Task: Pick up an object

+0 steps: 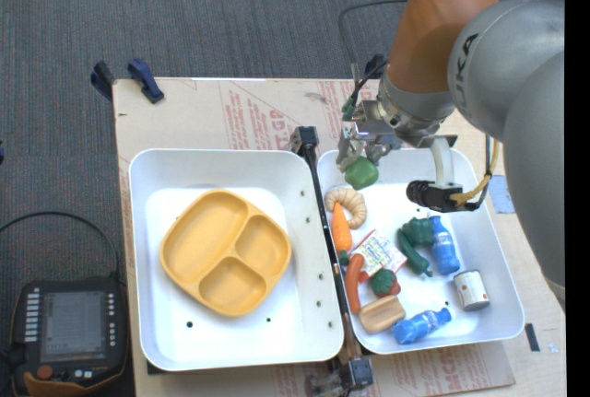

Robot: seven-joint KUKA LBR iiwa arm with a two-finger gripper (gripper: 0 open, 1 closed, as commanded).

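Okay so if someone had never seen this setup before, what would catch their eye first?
Probably the big grey arm with its orange band reaching in from the right, its gripper holding a green object between its jaws above the right bin. Next, the yellow divided plate lying alone in the left bin. Then the clutter of toy food and small blue bottles in the right bin.
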